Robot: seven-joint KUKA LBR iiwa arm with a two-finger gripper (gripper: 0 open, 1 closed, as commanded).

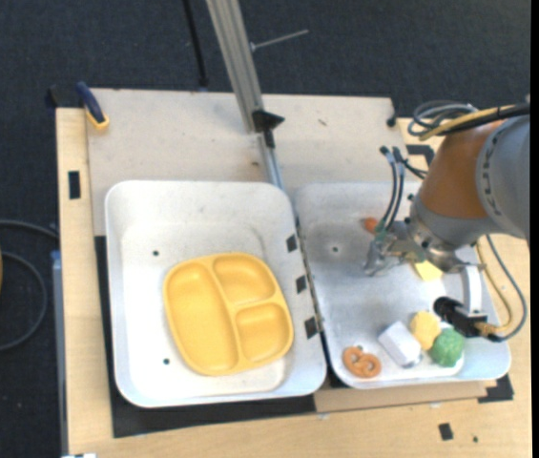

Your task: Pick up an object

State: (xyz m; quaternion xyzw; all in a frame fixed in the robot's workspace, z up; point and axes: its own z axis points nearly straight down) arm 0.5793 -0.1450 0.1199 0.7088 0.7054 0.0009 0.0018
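On the left, a yellow tray (pixel 228 311) sits in its bin. Further right, my gripper (pixel 380 256) hangs low; I cannot tell its state. I should aim slowly for the pretzel (pixel 362 361), well apart.

you have open floor across the middle and left of the right bin (pixel 341 284), clear to the left of the gripper (pixel 380 256). toward the bin's near edge, a pretzel (pixel 362 361), a white block (pixel 400 343), a yellow piece (pixel 425 328) and a green piece (pixel 447 347) crowd together, almost touching. the arm (pixel 465 184) covers the bin's right side. in the left bin (pixel 135 218), the yellow divided tray (pixel 227 311) takes the centre.
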